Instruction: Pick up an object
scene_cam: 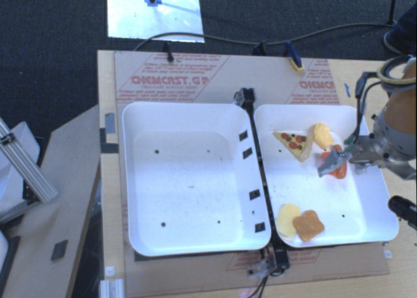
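Below, 2 white bins on bench

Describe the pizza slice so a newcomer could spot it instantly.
Look in the right-hand white bin, at its far end near the divider. The pizza slice is a flat tan wedge with red dots, unlike the rounded yellow piece beside it.

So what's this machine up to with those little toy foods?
A robot arm reaches in from the right, and its gripper is low in the right bin, right at a red piece. A pizza slice and a yellow piece lie close by; two more pieces sit near the front edge. Whether it has grabbed anything is unclear.
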`<state>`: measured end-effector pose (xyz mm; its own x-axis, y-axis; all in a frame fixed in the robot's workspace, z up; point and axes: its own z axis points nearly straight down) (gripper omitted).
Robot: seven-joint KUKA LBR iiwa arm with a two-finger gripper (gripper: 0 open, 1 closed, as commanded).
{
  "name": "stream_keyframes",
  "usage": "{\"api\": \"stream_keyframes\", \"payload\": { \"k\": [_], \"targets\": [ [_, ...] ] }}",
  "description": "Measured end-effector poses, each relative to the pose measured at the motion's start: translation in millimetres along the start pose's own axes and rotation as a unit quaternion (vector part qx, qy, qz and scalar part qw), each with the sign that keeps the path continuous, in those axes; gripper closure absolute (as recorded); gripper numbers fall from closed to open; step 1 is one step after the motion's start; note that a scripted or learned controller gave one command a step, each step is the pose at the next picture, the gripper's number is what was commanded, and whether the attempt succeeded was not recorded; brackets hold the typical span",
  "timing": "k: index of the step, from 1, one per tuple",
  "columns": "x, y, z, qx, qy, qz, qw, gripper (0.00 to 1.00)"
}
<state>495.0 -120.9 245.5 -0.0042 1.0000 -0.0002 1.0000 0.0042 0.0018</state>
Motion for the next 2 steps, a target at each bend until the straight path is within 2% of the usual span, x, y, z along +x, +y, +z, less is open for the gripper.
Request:
{"api": "stream_keyframes", "payload": {
  "k": [1,2],
  "targets": [
    [-80.4,92.9,18.4,-0.002,-0.002,0.002,1.0000,0.00],
    [-76.9,108.8,165.9,-0.001,-0.001,0.001,1.0000,0.00]
  ]
}}
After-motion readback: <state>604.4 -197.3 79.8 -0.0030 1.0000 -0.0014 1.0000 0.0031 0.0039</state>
